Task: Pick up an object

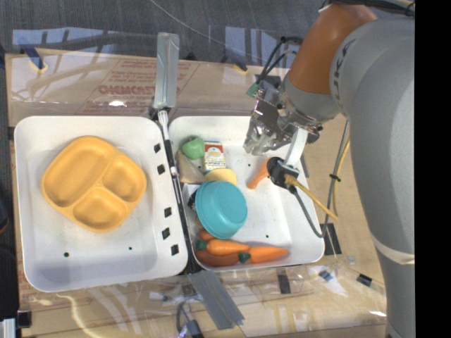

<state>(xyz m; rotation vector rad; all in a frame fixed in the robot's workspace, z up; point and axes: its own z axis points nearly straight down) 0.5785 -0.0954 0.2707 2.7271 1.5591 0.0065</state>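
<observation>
Teal bowl [221, 208], carrots [243, 251] crowd right bin [304, 232]; fingers [258, 141] state unclear.

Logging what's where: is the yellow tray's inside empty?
Empty. The yellow tray lies flat in the left bin, and all three compartments show bare yellow.
</observation>
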